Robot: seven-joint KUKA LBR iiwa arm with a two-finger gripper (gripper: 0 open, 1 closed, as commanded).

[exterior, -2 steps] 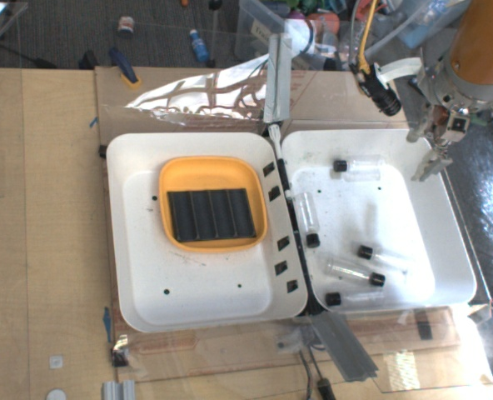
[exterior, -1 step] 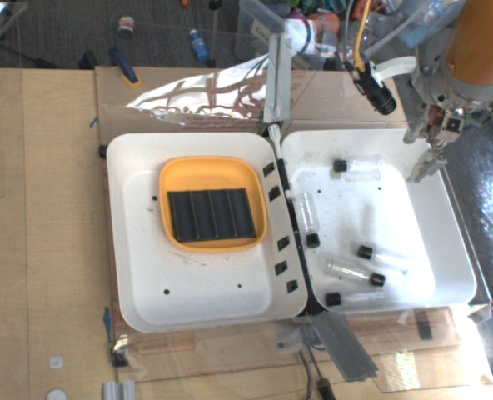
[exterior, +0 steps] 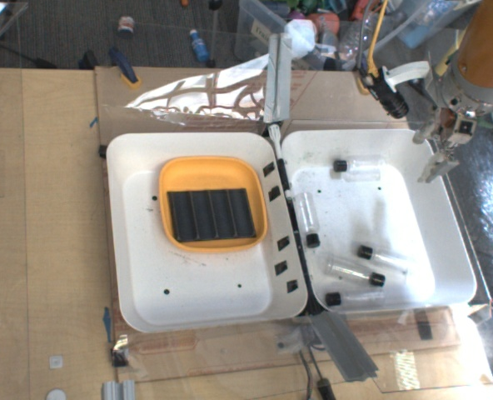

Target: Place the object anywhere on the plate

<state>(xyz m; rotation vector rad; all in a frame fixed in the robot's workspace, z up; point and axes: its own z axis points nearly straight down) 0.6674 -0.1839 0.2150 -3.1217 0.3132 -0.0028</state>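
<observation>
I count two bins, left point(exterior: 138, 290) and right point(exterior: 446, 248). The left one holds one plate point(exterior: 173, 182) carrying one black ridged block point(exterior: 211, 213). In the right one I count five clear vials with black caps point(exterior: 356, 168) point(exterior: 306, 217) point(exterior: 380, 259) point(exterior: 355, 273) point(exterior: 351, 298).

Pretty bright, even overhead light here, and the two white bins point(exterior: 230, 307) come out nearly blown, especially the right one, where the clear vials point(exterior: 359, 271) almost vanish into the glare and only throw faint soft shadows. The crinkled silver sheet point(exterior: 201, 98) behind the bins kicks back harsh patchy reflections, while the orange plate point(exterior: 173, 182) and its dark ribbed insert point(exterior: 211, 215) stay well exposed. The whole shot is a bit soft and grainy, the bin edges bow slightly like wide-angle distortion, and the floor clutter along the top looks dimmer and mushier.
</observation>
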